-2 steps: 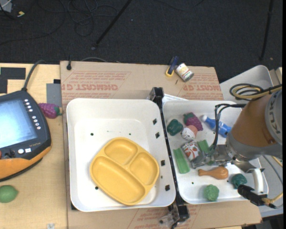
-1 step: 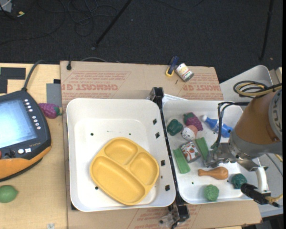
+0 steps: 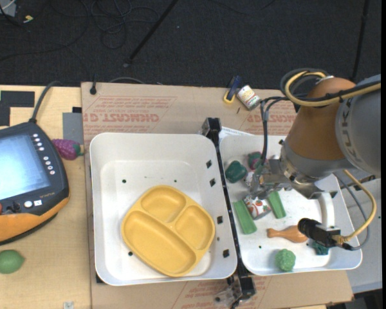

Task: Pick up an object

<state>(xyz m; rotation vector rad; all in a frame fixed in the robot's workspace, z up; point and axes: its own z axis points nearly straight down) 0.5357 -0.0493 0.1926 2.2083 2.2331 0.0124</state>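
**Gripper Poised Over the Right Bin's Small Items**

The gripper (image 3: 260,184) is seen low in the right bin (image 3: 347,257), at the end of the grey arm (image 3: 321,140) that reaches in from the right. Whether its tips are apart or together cannot be told, as they are lost among cables and shadow, and nothing is shown to be held.

Just below the gripper a small red-and-white packet (image 3: 257,206) is found, lying flat on the bin floor between two green sticks. It is judged to be light and slightly soft, with a smooth wrapper that may slip; a hold across its narrow width is thought safest. Its long axis is seen to run on a slant, from upper left to lower right.

The longer green stick (image 3: 245,219) is laid beside it on a similar slant, and the shorter green stick (image 3: 276,205) is set just to its right. Both are judged stiff and light, best taken across the middle.

A dark green lump (image 3: 235,170) is placed near the dividing wall. A yellow divided plate (image 3: 168,230) is seen resting in the left bin (image 3: 109,148).
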